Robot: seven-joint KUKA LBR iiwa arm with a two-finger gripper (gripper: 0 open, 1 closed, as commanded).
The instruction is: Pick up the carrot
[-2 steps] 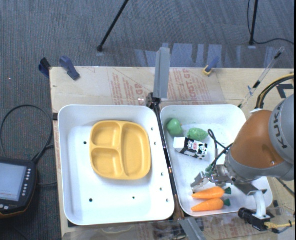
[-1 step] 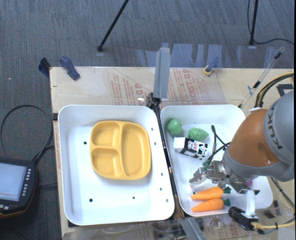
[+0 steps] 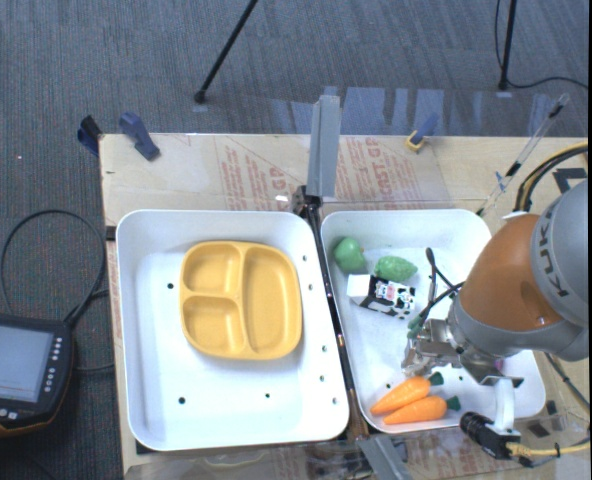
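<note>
Grey carpet surrounds a cardboard-topped bench [image 3: 226, 173] carrying two shallow white plastic bins side by side. At left, the left bin [image 3: 146, 388] holds one yellow three-compartment plastic tray [image 3: 242, 299]. At right, the right bin [image 3: 376, 223] holds the clutter: two orange toy carrots with green tops, two rounded green toy vegetables [image 3: 349, 255] near its far left corner, and one small black-and-white patterned carton [image 3: 390, 295] just beside them.

Both carrots lie along the near edge, touching each other: the upper carrot [image 3: 403, 393] and the lower carrot [image 3: 416, 411]. The grey-and-orange arm's gripper [image 3: 431, 353] hangs directly above the upper carrot's green end, close to it; from this angle I cannot tell how its jaws are set, and nothing is visibly held.

The main risk, as I judge it, is the pairing: with the carrots pressed together and close to the bin wall, a descent could land on both at once, wedge between them, or push one away, so that the smooth tapered body slips out.
</note>
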